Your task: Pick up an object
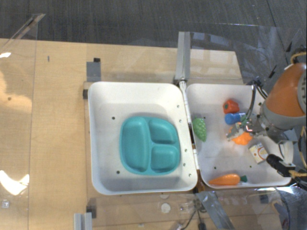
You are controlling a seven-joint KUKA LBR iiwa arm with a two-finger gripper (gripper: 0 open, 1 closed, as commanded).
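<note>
Camera view, orange toy (pixel 242 139) touching tool (pixel 245 127)

The desk (pixel 48 128) is pale wood with a smooth, faintly shiny top; clear glossy plastic sheeting glints at the left edge of the frame. The 2 bins (pixel 139 92) are smooth white plastic with a soft sheen. At centre, the teal divided tray (pixel 149 145) is smooth, matt plastic. The green toy (pixel 199 129) at centre right looks bumpy. The orange carrot (pixel 224 179), lower right, is smooth plastic.
</note>
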